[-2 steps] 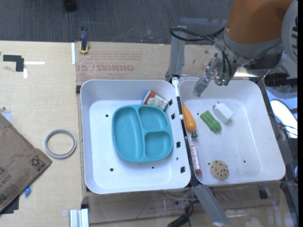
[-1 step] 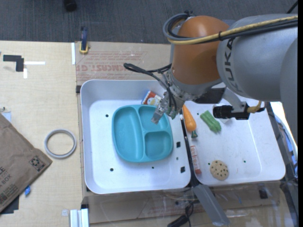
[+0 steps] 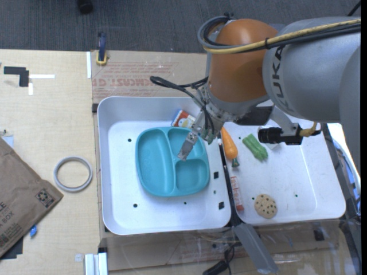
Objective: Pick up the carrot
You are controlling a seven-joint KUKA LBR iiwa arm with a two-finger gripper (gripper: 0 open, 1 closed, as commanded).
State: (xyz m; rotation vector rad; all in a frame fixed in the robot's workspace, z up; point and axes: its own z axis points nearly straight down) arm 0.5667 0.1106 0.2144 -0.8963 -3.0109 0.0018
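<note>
Right over the blue plate (image 3: 166, 171) hangs the end effector (image 3: 189, 145), with its grey tip down low above the plate's top right part. I cannot tell how it is set, and nothing can be seen in its grip. The plate is split into three parts and lies in the left white bin (image 3: 114, 165). A small red and white packet (image 3: 182, 119) peeks out just behind the plate, near the back wall of that bin. The carrot (image 3: 229, 145) is orange and lies in the right white bin (image 3: 321, 193), close to the wall where the two bins meet, just to the right of the end effector and apart from it. A green veggie (image 3: 254, 146) lies near the carrot, a bit more to the right. A round cookie (image 3: 265, 205) with dark spots sits toward the front of the right bin. A thin red stick thing (image 3: 234, 189) lies along the wall between the bins. The big grey arm (image 3: 309, 67) with its orange band (image 3: 241, 50) reaches in from the right, above the bins. Off to the left, on the desk (image 3: 46, 113), there is a roll of tape (image 3: 73, 173) and a brown cardboard box (image 3: 23, 199).
</note>
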